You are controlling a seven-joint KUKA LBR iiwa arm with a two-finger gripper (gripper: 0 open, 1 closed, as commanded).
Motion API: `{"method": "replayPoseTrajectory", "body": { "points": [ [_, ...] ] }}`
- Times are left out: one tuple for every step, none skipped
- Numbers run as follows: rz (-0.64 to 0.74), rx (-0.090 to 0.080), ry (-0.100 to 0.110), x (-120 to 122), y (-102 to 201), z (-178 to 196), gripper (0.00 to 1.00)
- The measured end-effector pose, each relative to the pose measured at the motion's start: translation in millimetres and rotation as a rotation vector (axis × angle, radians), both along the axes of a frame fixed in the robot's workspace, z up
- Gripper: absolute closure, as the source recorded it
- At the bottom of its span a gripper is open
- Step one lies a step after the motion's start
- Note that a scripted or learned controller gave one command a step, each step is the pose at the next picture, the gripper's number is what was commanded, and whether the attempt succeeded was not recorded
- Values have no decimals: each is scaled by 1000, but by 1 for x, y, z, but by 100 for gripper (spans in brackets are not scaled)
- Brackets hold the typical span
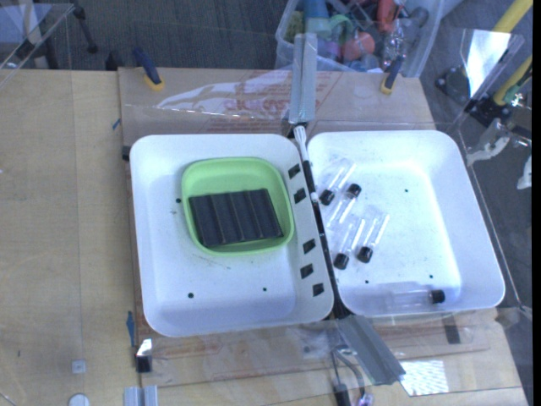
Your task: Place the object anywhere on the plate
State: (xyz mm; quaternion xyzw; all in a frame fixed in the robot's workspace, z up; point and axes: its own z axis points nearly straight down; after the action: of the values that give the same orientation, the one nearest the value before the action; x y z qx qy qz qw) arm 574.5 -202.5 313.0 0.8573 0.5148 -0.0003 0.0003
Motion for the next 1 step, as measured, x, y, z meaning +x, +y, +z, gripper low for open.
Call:
{"method": "replayPoseTrajectory", "body": {
  "points": [
    [-9,0,-1,46,2,123,0]
  ]
}}
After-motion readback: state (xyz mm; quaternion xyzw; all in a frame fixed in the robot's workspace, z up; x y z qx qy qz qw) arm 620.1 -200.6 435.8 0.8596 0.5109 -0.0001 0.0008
